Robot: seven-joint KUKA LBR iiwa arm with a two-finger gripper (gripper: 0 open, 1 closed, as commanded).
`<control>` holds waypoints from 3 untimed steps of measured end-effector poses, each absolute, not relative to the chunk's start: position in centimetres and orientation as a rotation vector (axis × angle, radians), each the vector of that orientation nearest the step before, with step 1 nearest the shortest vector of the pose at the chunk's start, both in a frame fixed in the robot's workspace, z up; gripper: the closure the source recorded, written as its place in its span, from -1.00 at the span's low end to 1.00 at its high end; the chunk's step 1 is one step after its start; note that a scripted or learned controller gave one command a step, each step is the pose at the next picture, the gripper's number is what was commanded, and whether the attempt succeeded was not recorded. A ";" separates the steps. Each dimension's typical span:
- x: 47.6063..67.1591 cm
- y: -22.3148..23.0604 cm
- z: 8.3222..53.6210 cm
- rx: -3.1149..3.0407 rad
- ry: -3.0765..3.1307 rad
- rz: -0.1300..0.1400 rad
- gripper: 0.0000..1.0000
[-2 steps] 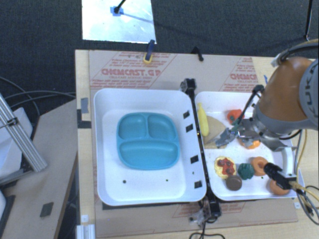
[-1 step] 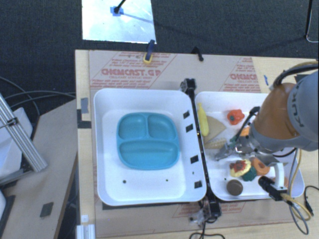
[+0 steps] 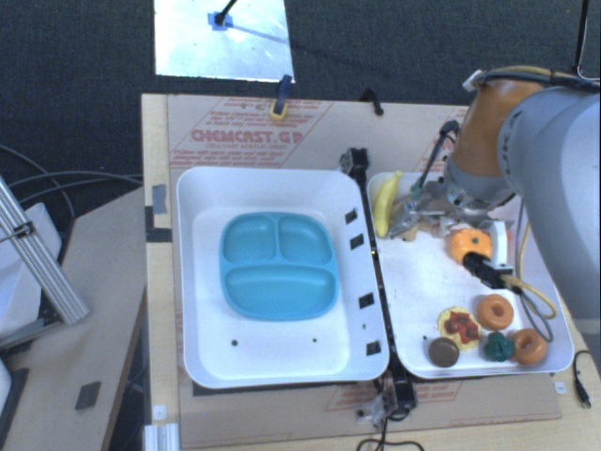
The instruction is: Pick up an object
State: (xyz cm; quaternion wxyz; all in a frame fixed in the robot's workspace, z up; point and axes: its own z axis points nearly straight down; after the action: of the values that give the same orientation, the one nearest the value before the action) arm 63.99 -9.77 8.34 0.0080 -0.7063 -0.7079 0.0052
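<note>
My gripper [image 3: 409,224] hangs low over the far left part of the right bin [image 3: 413,289], just right of a yellow banana [image 3: 383,205] that lies along the bin's left wall. Nothing shows as held in it. An orange pumpkin-like toy [image 3: 469,243] sits right of the gripper, under the arm's wrist. Along the near edge lie a glazed donut [image 3: 495,312], a small pizza-like piece [image 3: 458,325], a brown round piece [image 3: 443,351], a green piece [image 3: 498,347] and an orange ring [image 3: 530,346].
The left bin [image 3: 188,252] holds a blue divided plate [image 3: 279,266]. A black divider with clips [image 3: 366,261] runs between the bins. The arm's grey body [image 3: 554,177] covers the right bin's far right. A shiny sheet [image 3: 223,26] lies beyond the bench.
</note>
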 end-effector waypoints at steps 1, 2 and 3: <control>66.1 -20.2 10.4 -2.209 -2.188 0.024 -1.00; 60.1 -20.7 8.3 -2.222 -2.218 0.003 -1.00; 60.6 -20.7 9.6 -2.221 -2.230 -0.004 1.00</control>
State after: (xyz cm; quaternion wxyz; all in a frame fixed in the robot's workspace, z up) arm 60.59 -20.67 9.62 -0.0028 -0.7057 -0.7085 -0.0014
